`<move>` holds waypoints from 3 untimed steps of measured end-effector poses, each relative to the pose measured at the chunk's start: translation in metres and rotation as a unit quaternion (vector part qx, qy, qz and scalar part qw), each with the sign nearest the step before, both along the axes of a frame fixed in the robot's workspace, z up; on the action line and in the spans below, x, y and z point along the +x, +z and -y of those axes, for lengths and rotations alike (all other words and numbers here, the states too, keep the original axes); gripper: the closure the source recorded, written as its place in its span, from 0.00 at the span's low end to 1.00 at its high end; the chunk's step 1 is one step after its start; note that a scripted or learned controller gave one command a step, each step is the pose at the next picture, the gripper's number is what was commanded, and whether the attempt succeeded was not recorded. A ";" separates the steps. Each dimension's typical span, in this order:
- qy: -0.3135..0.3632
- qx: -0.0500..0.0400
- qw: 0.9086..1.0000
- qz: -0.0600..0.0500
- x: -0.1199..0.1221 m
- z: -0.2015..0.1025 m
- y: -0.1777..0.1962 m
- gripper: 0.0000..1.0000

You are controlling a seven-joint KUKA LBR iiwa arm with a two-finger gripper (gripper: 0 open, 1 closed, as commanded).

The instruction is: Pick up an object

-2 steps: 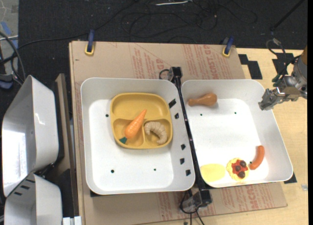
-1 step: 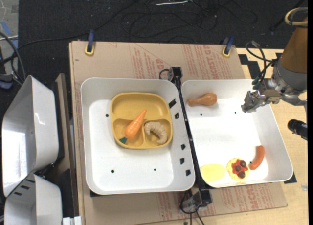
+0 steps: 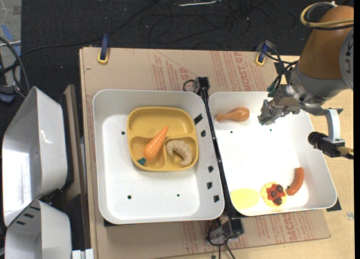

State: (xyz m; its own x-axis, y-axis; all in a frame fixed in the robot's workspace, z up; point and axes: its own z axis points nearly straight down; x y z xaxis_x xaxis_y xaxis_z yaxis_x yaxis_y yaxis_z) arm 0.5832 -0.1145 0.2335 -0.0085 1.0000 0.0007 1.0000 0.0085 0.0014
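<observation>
Gripper (image 3: 269,115) is hovering just right of the drumstick (image 3: 233,115) in the right bin (image 3: 323,165), grasp state indeterminate; it should be centring over the meaty end before descending.

My bench: tan board (image 3: 169,63), red print, two yellow clamps (image 3: 103,55) on far edge. Two white bins (image 3: 152,201) side by side on board, black clips (image 3: 212,151) along seam. Cables (image 3: 169,21) on dark floor beyond. White tubs (image 3: 31,145) stacked at left.
</observation>
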 end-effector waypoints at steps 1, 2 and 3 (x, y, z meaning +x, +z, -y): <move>-0.001 0.000 1.000 -0.001 0.002 -0.046 -0.008 1.00; 0.000 0.000 1.000 0.000 0.012 -0.102 -0.010 1.00; 0.000 0.000 1.000 -0.001 -0.001 -0.161 -0.008 1.00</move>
